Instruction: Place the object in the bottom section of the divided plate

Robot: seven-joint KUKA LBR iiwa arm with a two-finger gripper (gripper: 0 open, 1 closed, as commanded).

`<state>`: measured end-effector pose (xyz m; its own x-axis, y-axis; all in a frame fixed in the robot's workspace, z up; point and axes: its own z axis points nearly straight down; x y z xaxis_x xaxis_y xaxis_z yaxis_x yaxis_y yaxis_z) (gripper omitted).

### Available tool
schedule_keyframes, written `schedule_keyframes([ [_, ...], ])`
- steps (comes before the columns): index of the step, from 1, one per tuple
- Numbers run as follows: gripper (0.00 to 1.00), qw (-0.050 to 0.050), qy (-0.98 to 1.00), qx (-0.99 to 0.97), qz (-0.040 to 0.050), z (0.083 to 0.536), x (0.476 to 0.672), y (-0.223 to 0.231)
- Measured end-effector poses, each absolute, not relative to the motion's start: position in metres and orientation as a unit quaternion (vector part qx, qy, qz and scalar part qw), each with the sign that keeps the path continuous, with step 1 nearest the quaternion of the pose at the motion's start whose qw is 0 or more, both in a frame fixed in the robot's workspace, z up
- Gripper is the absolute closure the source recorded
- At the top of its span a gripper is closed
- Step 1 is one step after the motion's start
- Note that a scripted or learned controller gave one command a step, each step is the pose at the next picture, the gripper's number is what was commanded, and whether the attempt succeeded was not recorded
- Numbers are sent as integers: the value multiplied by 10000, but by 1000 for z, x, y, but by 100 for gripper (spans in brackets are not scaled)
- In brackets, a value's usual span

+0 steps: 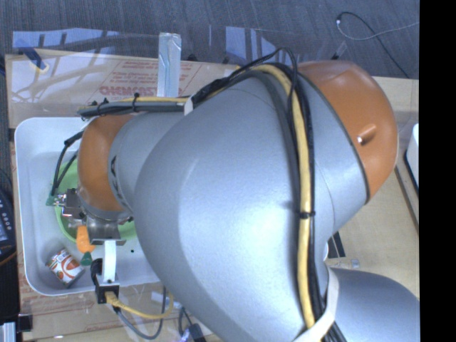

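Arm [242,191]: grey, with an orange band [96,162] above the wrist and a second orange shell [356,134] at upper right; it covers most of the view, reaching from the right down over the left bin. Cable [303,162]: yellow and black, running along the arm's top. Hand [96,226]: low over the bin, under the wrist and largely hidden by it; whether it is wide, narrow or holding anything cannot be told. Bin [32,191]: white, shallow, at left; its left wall and near-left corner are exposed. Plate [65,223]: green, inside the bin, only a sliver of its left rim showing from under the wrist; its sections are hidden. Orange piece [84,239]: small, at the plate's near edge, just beside the hand; contact with the hand cannot be judged. Can [64,268]: red and white, lying on its side in the bin's near-left corner, off the plate and near the orange piece. Cardboard [135,77]: brown sheet with red print, on the worktop behind the bin. Carpet [107,2]: grey, beyond the worktop.
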<state>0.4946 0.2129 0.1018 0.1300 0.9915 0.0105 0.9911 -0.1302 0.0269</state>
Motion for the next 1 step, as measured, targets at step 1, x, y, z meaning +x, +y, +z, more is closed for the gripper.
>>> schedule_keyframes([
  [1, 100, -10, 4363, 8998, -23, 140, 491, 219],
])
